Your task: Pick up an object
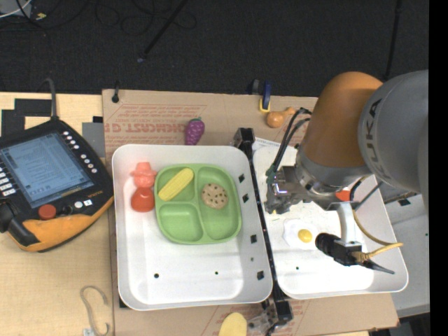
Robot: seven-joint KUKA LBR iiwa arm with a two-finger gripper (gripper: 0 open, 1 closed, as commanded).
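My gripper point(275, 196) hangs low over the left part of the right bin point(308, 285), close to the wall between the two bins. A toy fried egg point(301, 234) lies on the bin floor just to the right of it and nearer the front. In the left bin point(182, 278) stands a green divided plate point(183, 224). A yellow corn cob point(174, 183) lies in the plate's back left compartment and a cookie point(215, 195) in its back right one. A red and pink toy point(143, 186) stands left of the plate. The bulky wrist hides much of the right bin's back.
A teach pendant point(49, 180) lies on the bench at far left. Behind the bins, purple grapes point(194, 130) and an orange toy point(276, 117) rest on the cardboard. A yellow object point(233, 323) sits at the front edge, and a metal hook point(94, 306) lies at front left.
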